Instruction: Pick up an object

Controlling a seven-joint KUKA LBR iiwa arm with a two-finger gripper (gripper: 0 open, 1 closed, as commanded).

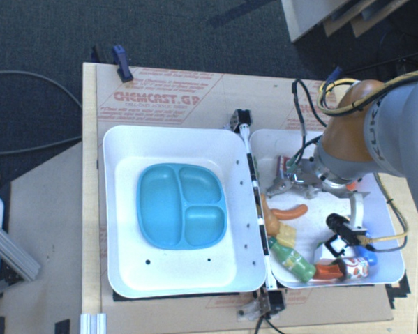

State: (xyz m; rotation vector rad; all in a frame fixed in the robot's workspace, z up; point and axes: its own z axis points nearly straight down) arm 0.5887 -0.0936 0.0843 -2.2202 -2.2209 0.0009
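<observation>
Writing: the brown board under the bins (157, 97) carries red print reading "CHEMCAST GP", with smaller lines above and below too fine to read.
Left bin (119, 151): shallow, white, smooth plastic with rounded corners; it holds a light blue divided plate (182, 205) with three compartments, one large and two smaller.
Right bin (388, 214): same white plastic, partly covered by the arm.
Objects to pick: an orange sausage-shaped piece (288, 212) lies near the bin's middle; a yellow block (286, 234) sits just below it; a green bottle (293, 260) lies tilted at the near edge; a small red, white and blue item (358, 266) rests at the lower right, its label unreadable.
Arm (379, 123): grey casing with an orange band, looped with black and yellow cables, cut off at the right.
Gripper (285, 186): metallic, low over the bin's upper left part, above the sausage piece; whether its fingers are spread or closed cannot be told, and nothing is visibly held.
Clips: a blue clamp (121, 62) at the board's top left; black clips (241, 118) between the bins.
</observation>
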